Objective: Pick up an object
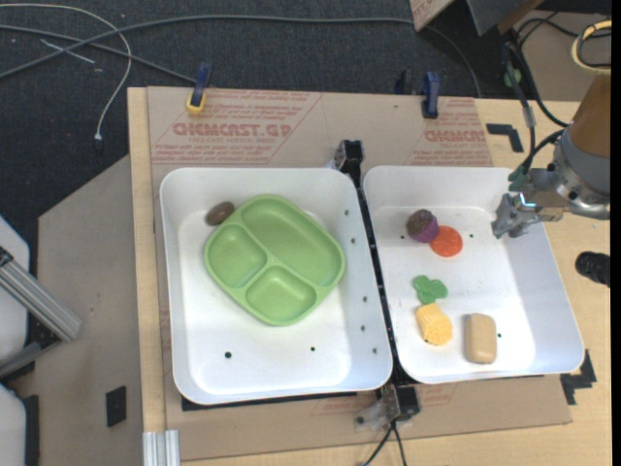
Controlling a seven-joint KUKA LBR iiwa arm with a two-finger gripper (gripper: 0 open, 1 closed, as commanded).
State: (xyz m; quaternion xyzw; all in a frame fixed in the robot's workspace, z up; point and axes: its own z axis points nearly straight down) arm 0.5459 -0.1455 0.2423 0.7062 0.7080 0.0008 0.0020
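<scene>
Jaws (508, 217) hang over the right bin's (543, 352) upper right edge — open or closed, I cannot tell. Lower in that bin the tan block (480, 338) stands with its long axis up-down in frame, beside the yellow corn (436, 325).

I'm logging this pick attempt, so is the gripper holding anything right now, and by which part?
Nothing is held. The two-finger gripper sits above the right white bin, apart from the nearest things, the round purple piece and flat orange disc.
</scene>
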